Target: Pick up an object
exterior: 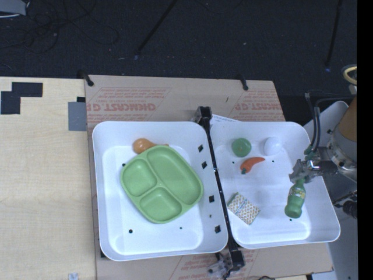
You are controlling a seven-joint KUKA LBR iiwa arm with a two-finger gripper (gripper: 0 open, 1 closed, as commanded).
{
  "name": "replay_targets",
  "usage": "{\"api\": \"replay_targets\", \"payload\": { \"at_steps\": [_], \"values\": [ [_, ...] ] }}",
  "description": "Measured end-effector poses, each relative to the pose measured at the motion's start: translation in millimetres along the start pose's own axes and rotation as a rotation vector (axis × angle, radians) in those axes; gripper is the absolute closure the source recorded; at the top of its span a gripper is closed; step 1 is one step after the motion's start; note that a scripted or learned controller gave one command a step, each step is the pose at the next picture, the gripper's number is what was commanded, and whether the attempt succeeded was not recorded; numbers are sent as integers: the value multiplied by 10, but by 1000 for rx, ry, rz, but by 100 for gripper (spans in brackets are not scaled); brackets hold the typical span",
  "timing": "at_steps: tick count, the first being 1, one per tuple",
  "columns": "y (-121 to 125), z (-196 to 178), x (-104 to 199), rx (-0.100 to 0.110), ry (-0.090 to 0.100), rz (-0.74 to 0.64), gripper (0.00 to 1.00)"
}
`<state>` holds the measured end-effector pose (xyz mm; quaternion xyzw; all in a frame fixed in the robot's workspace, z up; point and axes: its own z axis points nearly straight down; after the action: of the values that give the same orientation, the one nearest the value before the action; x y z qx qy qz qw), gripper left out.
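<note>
A: Where's the green bottle (pixel 295 202)?
B: Right bin (pixel 317 229), four o'clock side, long axis six to twelve, cap end up toward twelve.
A: And the gripper (pixel 304 169)?
B: At its cap; how far it's open, I can't tell.

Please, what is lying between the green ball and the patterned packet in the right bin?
In the camera view, an orange chili pepper lies between the green ball and the patterned packet, nearer the ball.
</note>
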<state>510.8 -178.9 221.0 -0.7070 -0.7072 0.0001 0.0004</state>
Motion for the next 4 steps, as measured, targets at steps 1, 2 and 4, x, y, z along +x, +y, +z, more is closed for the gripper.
{"api": "replay_targets", "payload": {
  "at_steps": [1, 2, 4],
  "values": [
    [200, 17, 450, 1, 1, -3, 100],
    [221, 73, 975, 3, 2, -3, 100],
    [430, -9, 1853, 2, 1, -3, 100]
  ]
}}
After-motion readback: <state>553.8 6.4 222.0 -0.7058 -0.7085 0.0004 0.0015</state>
